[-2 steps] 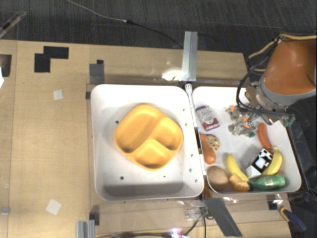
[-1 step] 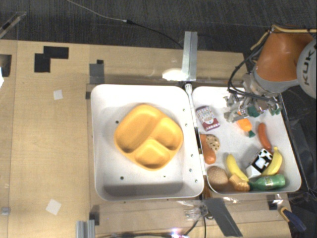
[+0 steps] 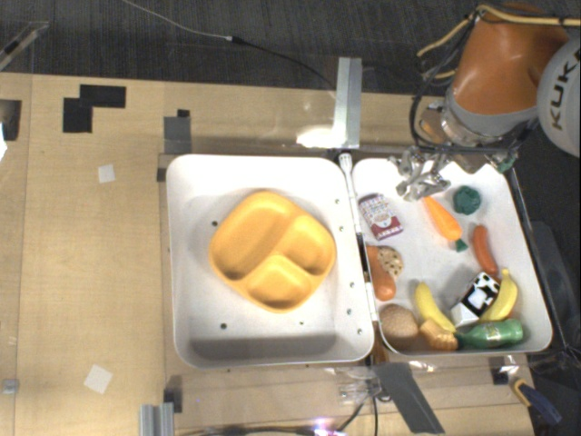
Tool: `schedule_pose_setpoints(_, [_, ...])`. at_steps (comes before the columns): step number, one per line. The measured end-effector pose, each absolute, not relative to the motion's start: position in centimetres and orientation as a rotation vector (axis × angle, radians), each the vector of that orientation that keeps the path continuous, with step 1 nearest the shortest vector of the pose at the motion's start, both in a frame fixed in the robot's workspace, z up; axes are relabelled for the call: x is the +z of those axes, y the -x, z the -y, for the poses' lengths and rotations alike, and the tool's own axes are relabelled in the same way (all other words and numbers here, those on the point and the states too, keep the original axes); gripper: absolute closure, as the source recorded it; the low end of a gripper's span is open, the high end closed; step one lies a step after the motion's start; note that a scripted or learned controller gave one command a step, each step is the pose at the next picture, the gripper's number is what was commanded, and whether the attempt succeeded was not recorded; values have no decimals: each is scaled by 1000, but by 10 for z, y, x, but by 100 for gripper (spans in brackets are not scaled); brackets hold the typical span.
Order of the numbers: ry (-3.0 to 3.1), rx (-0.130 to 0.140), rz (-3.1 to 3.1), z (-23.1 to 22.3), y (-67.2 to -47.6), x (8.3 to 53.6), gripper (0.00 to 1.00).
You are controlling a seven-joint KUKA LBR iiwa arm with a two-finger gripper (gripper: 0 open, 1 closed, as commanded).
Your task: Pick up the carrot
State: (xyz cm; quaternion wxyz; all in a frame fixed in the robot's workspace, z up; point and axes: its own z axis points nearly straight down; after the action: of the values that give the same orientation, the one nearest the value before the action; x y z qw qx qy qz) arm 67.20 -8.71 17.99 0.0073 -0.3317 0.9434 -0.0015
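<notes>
Carrot point(image 3: 443, 218): lies in right bin point(image 3: 531, 271), just below and right of gripper point(image 3: 419, 180). Gripper: finger spacing cannot be told. Carrot not gripped.

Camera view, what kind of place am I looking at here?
Probably a robotics lab bench for pick-and-place trials: a KUKA arm reaches over two white bins, the right one full of toy food like a carrot, with cables on grey carpet behind.
</notes>
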Motion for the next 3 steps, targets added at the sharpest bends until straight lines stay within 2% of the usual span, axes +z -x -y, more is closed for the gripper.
schedule_pose_setpoints(1, [1277,-9,-2857,140,-671,234,100])
schedule_pose_setpoints(2, [1280,-5,-2856,138,-671,233,0])
schedule_pose_setpoints(3, [1459,-4,-2773,161,-670,133,0])
